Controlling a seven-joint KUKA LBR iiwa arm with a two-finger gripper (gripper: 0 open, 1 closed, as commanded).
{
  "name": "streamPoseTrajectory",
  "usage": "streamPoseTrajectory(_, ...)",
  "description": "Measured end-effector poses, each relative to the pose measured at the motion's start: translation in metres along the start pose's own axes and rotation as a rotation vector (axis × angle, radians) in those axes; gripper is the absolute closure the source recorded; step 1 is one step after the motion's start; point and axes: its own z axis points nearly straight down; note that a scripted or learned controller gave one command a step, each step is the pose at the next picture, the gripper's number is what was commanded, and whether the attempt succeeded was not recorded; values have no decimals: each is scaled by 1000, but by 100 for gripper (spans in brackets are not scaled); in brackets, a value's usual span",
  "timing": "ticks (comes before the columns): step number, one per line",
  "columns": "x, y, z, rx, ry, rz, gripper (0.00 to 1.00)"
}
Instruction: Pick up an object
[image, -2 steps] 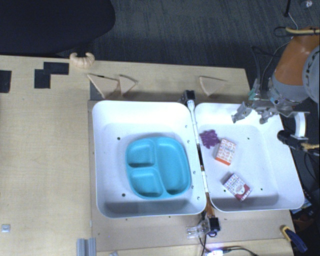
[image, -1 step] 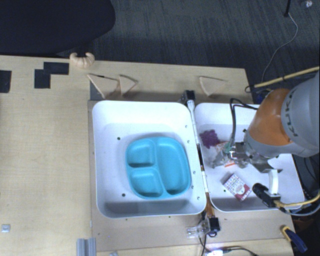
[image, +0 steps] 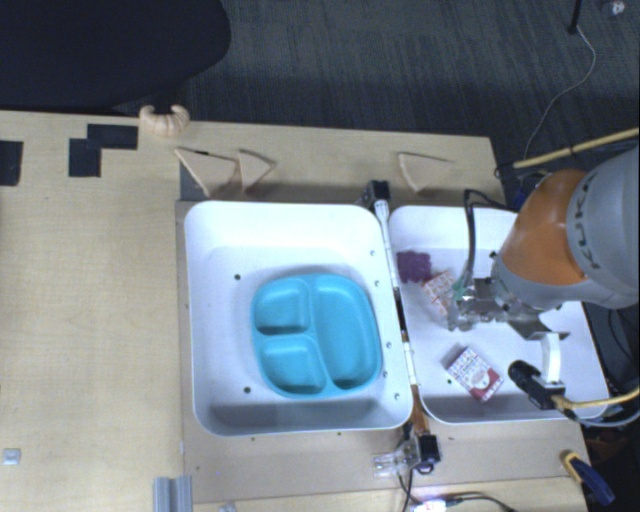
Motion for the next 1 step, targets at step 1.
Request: streamPoseTrajectory(1,-91,26,12,3,-5,2,100)
